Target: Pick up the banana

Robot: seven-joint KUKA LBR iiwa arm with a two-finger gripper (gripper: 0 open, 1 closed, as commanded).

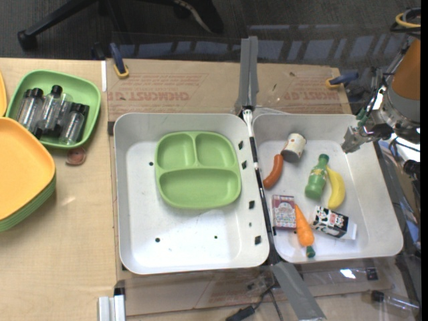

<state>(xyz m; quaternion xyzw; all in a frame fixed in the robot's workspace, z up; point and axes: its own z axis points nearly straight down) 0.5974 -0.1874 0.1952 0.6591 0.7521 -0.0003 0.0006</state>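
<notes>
The yellow banana (336, 188) lies in the right bin (374, 246), right of the green bottle (316, 177) and touching it. My gripper (354, 139) hangs at the bin's upper right edge, above and to the right of the banana, well apart from it. I see nothing held in it.
Also in the right bin lie a sausage (273, 170), a small brown-topped cup (293, 147), a red card box (283, 212), a carrot (304, 228) and a black-and-white carton (331, 222). A green divided plate (198, 169) rests in the left bin (134, 246). Orange plates (23, 179) and a green tray of bottles (53, 107) sit at the left.
</notes>
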